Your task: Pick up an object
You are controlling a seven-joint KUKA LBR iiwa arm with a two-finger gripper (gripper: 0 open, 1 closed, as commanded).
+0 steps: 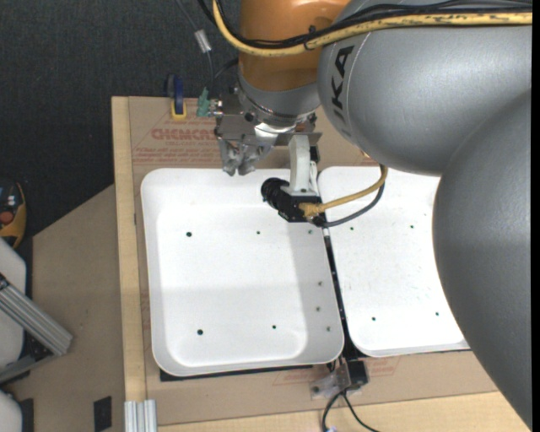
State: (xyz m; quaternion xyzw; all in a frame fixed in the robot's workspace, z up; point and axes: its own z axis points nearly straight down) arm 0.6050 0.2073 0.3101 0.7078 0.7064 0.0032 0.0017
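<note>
at the back rim of the left bin (169, 278), toward its far corner: the gripper (240, 160), hanging nose-down from the arm (439, 126), just below the orange band (287, 25). cannot tell how far open, nor whether hold of anything; grey on grey and too small to read. no telling either where an object to pick lies: bare white floor across the left bin apart from a few small dark dots (189, 234), most likely fixings rather than loose things, and a good half of the right bin (396, 295) covered by the arm itself, so possibly something under there.

judged as the approach before a grasp, with the task hardly begun. to do it well: settle on 1 target first, come straight down over it, close only once squarely astride it. avoid grabbing hard against the sloped wall, for risk of slipping off or clipping the plastic.

edges: a raised, rounded rim round each of the 2 bins, side by side with a dark seam between; beyond the rim the brown board (126, 211) of the bench, with a blue clip (177, 97) and a green clip (203, 104) at its back edge, near the gripper. open room: wide across the middle and front of the left bin; tight at the back between rim and clips; little to the right, under the arm's bulk.
</note>
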